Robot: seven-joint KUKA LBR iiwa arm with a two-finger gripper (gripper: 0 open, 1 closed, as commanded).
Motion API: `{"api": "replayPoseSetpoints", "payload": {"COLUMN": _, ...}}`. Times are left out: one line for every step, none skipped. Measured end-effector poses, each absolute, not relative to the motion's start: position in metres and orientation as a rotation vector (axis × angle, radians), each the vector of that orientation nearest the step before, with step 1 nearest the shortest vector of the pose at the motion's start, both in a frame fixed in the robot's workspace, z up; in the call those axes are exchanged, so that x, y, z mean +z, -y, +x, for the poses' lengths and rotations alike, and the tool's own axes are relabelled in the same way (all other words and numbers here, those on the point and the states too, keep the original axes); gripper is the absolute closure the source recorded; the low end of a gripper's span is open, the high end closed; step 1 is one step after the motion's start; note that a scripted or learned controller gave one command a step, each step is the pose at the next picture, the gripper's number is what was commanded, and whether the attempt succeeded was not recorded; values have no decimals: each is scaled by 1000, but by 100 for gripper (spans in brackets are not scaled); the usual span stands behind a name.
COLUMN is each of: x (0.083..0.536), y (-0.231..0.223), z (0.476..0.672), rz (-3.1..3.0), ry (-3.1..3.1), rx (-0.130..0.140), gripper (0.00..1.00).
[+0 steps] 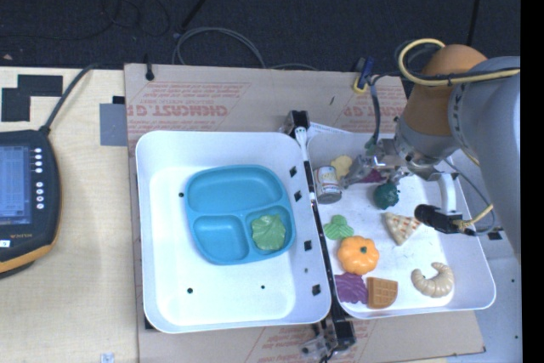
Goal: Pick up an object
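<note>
I see toys in the right bin (476,289): can (327,184), pumpkin (358,254), pizza slice (400,226), croissant (433,280), dark green ball (386,195).

A divided tray (229,212) lies in the left bin (161,268), toy foods (358,255) right.

A handheld control pendant (21,195) lies on the wooden bench (76,302) left of the bins, with black cables (212,38) behind.
</note>
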State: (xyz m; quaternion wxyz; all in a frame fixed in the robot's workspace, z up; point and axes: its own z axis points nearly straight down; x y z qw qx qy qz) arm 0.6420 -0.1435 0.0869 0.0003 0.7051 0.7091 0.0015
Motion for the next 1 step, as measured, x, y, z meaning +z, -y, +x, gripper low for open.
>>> {"api": "replayPoseSetpoints", "payload": {"x": 88, "y": 157, "z": 633, "rz": 2223, "ry": -2223, "rx": -3, "gripper": 0}}
